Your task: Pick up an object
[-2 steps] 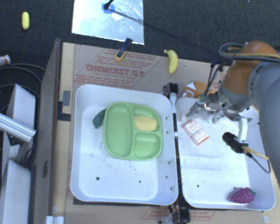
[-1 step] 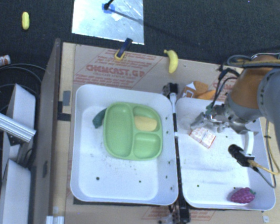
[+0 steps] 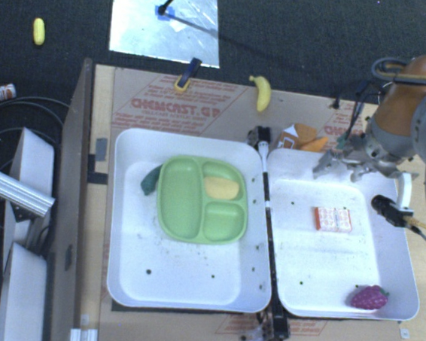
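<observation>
In the right bin (image 3: 405, 288), a purple, berry-like cluster (image 3: 368, 297) rests against the near-right corner. It looks like a light toy fruit with a bumpy skin, and a hold across its widest part would likely serve best; its place against the bin wall may leave little room for a finger on that side.

Farther in, near the middle of the same bin, a small red-and-white packet (image 3: 333, 219) lies flat, well apart from the cluster. It appears light and thin, probably a soft wrapper, so a pinch across its short sides seems the safest hold, though a flat thing on a smooth floor may slide away.

In the left bin (image 3: 123, 270), a green divided tray (image 3: 198, 202) sits in the middle, with a pale yellow piece (image 3: 222, 187) in its far-right compartment and a dark green object (image 3: 150, 180) touching its left rim. The tray is stiff and wide, likely too broad to take except by the rim.

At the far-right edge of the right bin hovers the gripper (image 3: 347, 169), above the rim and holding nothing that can be seen; how far its fingers stand apart cannot be told from this view.

Beyond the bins, a yellow banana (image 3: 261, 93) lies on the cardboard (image 3: 167, 101).
</observation>
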`<action>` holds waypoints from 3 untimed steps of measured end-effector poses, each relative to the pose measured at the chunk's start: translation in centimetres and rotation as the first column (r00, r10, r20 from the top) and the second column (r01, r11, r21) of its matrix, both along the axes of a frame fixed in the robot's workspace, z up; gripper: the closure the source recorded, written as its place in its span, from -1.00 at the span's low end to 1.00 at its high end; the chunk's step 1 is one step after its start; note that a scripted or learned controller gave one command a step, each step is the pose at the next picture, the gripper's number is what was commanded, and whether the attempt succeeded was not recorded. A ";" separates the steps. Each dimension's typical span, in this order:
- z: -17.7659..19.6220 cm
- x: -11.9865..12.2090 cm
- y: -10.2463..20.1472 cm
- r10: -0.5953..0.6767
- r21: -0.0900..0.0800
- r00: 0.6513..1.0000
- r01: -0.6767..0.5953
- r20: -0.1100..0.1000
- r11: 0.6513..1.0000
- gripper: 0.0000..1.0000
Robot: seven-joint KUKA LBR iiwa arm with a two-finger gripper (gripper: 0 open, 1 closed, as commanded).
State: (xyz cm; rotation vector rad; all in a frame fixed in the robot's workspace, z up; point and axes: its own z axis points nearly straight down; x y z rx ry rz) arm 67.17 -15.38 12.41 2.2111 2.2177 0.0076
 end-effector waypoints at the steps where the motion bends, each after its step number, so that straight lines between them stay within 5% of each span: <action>1: -4.2 -4.8 1.0 -0.003 0.005 1.000 0.003 -0.014 1.000 -1.00; 2: -2.8 -4.4 0.9 -0.001 0.003 1.000 0.001 -0.005 1.000 1.00; 3: -2.8 -4.4 0.9 -0.001 0.003 1.000 0.001 -0.005 1.000 -1.00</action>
